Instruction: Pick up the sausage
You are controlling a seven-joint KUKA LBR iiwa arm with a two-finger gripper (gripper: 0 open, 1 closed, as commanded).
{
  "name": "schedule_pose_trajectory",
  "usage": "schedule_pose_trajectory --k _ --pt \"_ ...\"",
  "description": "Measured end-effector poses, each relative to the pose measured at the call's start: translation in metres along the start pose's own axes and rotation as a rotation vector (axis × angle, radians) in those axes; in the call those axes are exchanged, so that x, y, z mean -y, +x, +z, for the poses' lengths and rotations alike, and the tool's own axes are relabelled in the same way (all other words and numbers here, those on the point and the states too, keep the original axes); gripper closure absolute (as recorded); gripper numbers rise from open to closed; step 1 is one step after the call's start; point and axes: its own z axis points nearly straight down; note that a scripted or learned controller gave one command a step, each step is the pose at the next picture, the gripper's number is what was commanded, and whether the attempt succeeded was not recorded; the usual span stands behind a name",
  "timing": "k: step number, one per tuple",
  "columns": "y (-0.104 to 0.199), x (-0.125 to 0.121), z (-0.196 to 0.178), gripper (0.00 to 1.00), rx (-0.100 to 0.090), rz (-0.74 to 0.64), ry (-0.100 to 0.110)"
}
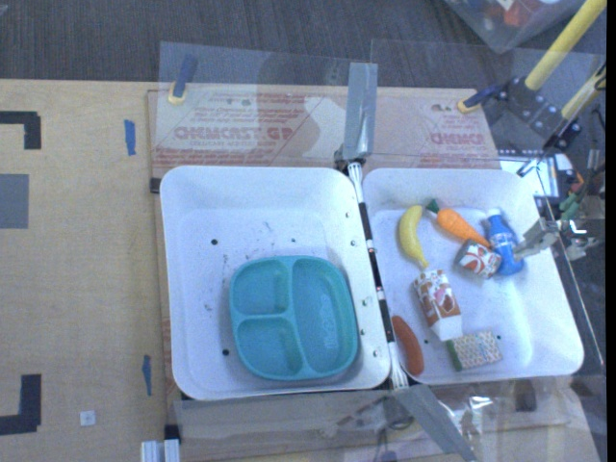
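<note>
Two shallow white bins sit side by side on the tabletop (77,258). In the left bin (192,210) we see a teal divided plate (293,318) with three compartments, lying toward the bin's near edge. The right bin (549,335) carries the rest. The sausage (408,344), reddish brown, lies in its near left corner, tight against the wall shared with the left bin. Just beside it stands a small carton (437,302) printed in red and white, its writing too small for us to read. A speckled sponge (475,349) rests at the carton's near end. A banana (413,235) and a carrot (458,225) lie toward the far edge, with a red can (475,258) and a blue bottle (502,243) touching each other near the right edge.

The pincer (539,240) hangs at the bin's right edge beside the blue bottle, well apart from the sausage; we cannot tell how it is set. Behind the bins, a cardboard sheet (241,133) bears faded red lettering we cannot make out.
</note>
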Motion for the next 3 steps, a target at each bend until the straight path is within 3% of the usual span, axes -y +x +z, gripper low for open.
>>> schedule_pose_trajectory --k 1,2,3 --pt "0.0 -0.132 0.086 0.0 0.004 -0.098 -0.005" --pt "0.057 -0.128 0.149 0.0 0.003 0.009 -0.005" --pt "0.058 -0.13 0.137 1.0 0.004 0.006 -0.01"
